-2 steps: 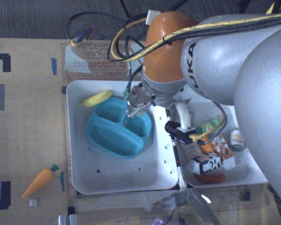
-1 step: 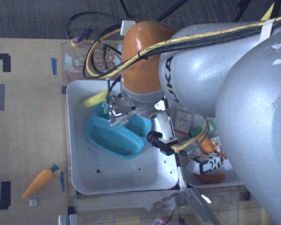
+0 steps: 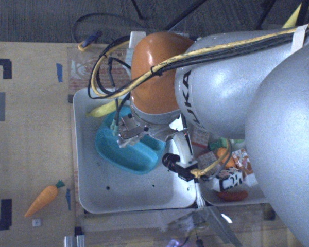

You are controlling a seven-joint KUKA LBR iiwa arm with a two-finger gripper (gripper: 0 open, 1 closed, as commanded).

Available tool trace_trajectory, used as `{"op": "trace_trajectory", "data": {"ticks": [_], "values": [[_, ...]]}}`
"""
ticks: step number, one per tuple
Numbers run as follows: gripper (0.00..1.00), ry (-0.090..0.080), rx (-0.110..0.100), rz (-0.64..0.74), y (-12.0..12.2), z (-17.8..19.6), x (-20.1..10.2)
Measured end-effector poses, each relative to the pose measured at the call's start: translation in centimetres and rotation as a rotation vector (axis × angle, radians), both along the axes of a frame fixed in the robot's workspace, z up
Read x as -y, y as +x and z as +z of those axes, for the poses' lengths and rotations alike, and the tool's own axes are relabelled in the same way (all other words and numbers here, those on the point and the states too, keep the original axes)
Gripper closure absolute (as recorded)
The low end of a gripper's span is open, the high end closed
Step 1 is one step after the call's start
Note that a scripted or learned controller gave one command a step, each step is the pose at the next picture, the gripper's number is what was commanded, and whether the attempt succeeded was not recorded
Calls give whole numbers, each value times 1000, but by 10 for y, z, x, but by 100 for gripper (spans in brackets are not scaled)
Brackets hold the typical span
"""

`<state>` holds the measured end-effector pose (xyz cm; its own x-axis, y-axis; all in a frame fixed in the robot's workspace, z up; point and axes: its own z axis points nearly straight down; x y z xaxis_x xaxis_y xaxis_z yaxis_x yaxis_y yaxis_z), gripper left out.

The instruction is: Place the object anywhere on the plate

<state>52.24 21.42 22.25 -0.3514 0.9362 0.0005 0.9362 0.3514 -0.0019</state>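
Two shallow white bins side by side on a pale wooden bench (image 3: 26,138), seen from above at a slant. Large grey arm (image 3: 221,86) coming in from the right and covering much of the right bin (image 3: 237,200). Orange band (image 3: 154,76) above the wrist, just over the far part of the left bin (image 3: 123,195). Yellow and black cables (image 3: 95,78) looping off the wrist toward the far rim of this bin.

Gripper (image 3: 127,130) low over the left bin, above the far edge of a blue plate (image 3: 129,159). Open or closed — cannot tell, since the wrist body hides too much. Cannot tell either if anything is held there.

Blue plate inside the left bin, in its middle, nearer to the right wall. Visible part of the plate bare, the far part hidden under the gripper.

Yellow banana-shaped object (image 3: 100,110) lying in the left bin at the far left side of the plate, close to its rim or touching it — not sure which. One end pointing to the left wall of the bin, the other end hidden under the wrist.

Toy carrot (image 3: 41,199) outside the bins, flat on the bench near the left bin's near left corner, green top pointing toward the bin. Well apart from the plate.

In the right bin, below the arm, a heap of small things: something orange (image 3: 222,153), a red long piece (image 3: 232,194), some printed packets (image 3: 242,163). Too crowded to name each one.

Strips of blue tape (image 3: 59,72) on the bench, left of the bins.
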Motion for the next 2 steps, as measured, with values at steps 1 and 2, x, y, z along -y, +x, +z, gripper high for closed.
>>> {"op": "trace_trajectory", "data": {"ticks": [1,2], "values": [[100,1,1,-2,1,10,1],[0,1,1,-2,1,10,1]]}}
